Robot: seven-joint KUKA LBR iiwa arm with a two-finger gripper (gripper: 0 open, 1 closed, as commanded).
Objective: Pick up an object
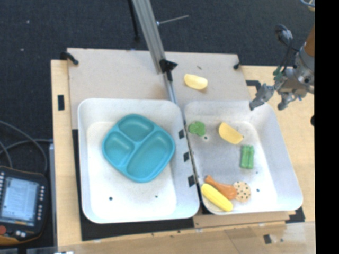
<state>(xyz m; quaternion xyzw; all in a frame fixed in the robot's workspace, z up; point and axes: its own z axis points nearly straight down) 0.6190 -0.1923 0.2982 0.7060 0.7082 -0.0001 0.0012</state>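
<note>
My gripper [270,100] hangs over the back right corner of the right bin [283,157], open, with nothing between its fingers. Below it in that bin lie a yellow wedge [230,133], a small green round piece [197,128] and a green block [247,156]. At the bin's front sit an orange carrot [220,187], a yellow banana [216,197] and a speckled cookie [242,191]. All of these lie apart from the gripper.
A teal divided plate [139,147] lies in the left bin [90,194]. A yellow piece [195,81] rests on the bench board behind the bins. A slanted metal rail [150,28] rises from the back between the bins.
</note>
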